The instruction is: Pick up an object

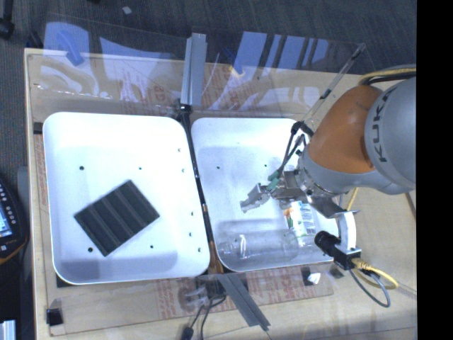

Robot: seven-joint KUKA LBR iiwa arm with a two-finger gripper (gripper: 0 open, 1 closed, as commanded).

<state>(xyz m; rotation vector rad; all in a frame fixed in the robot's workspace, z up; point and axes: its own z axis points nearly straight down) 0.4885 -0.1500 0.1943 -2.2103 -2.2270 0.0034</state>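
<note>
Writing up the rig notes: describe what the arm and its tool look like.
The arm is a thick, rounded grey body with a wide orange band above the wrist and dark lettering on the grey shell. Thin black cables run along the wrist. The tool is a small grey metal piece at its end. A yellowish cable trails nearby.

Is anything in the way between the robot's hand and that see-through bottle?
Nothing visible. The end effector hovers in the right bin, and the clear bottle lies just below it along the bin's near edge.
</note>
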